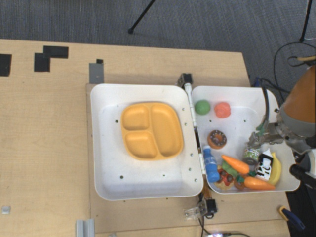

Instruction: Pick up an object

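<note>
Toy pile (242,169) is crowding the right bin's (237,102) near corner: carrots, banana, bottle. Gripper (257,138) is hovering just above it, finger spread impossible to tell. Risk: tight clutter is inviting a glancing, slipping grab.

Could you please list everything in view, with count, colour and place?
bins: 2, white, side by side on bench
plate: 1, yellow, three compartments, left bin
green ball: 1, right bin, far end
red ball: 1, beside green ball
donut: 1, brown, right bin middle
bottle: 1, blue, right bin's left wall
carrots: 2, orange, near end
banana: 1, yellow, near right corner
end effector: 1, grey, over right bin
</note>
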